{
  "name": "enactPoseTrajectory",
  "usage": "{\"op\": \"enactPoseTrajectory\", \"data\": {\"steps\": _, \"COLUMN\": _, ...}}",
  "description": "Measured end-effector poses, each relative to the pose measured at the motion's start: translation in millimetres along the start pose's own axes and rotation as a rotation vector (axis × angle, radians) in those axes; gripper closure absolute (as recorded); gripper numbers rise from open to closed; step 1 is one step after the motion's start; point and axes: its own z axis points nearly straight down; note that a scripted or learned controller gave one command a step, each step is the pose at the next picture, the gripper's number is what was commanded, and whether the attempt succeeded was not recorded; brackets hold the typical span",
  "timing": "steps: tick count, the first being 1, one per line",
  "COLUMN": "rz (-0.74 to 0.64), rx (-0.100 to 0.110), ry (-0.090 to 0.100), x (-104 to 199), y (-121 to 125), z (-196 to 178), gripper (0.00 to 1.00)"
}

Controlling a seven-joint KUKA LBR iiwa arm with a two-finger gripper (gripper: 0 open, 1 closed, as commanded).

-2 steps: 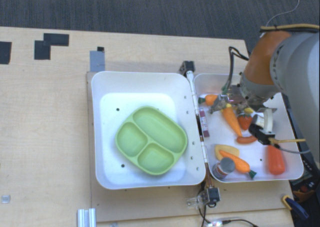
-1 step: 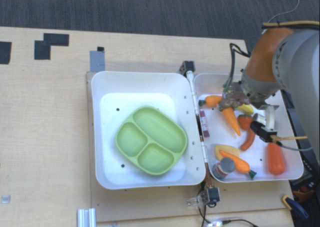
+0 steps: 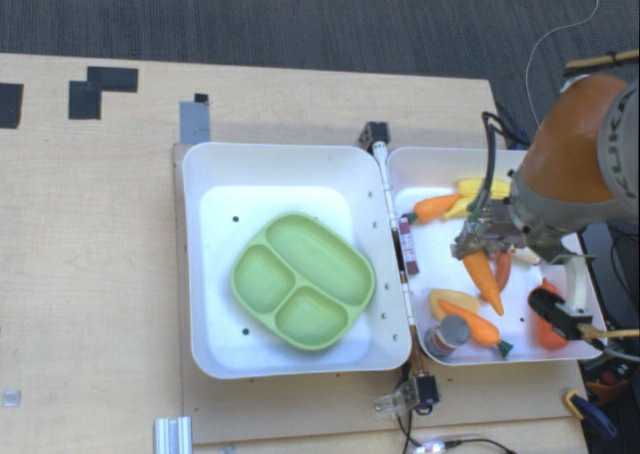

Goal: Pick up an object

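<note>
The gripper (image 3: 484, 242) hangs low over the right bin (image 3: 428, 174), and an orange carrot (image 3: 484, 277) sits right at its tip, its thick end up among the dark fingers and its narrow end slanting down and a little right toward the near rim; its long axis runs from the gripper toward the bin's front. The fingers look closed about the carrot's top, though the metalwork crowds that spot. The arm (image 3: 580, 147) comes in from the right, its orange band bulking large above the grey wrist, bent downward into the bin. Up and left of the gripper lies a second carrot (image 3: 436, 207), with a yellow piece (image 3: 478, 188) just above the gripper. Below it rest a pale yellow piece (image 3: 452, 299), another carrot (image 3: 482, 327) and a small grey can (image 3: 444, 338). Far left of the gripper, the left bin (image 3: 200, 242) holds a green divided plate (image 3: 302, 280). I can read no writing on anything.
</note>
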Motion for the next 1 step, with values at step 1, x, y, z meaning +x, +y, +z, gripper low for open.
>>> {"op": "enactPoseTrajectory", "data": {"steps": 1, "rz": -0.002, "rx": 0.002, "ry": 0.001, "x": 55.1, "y": -35.6, "z": -23.1, "gripper": 1.0}}
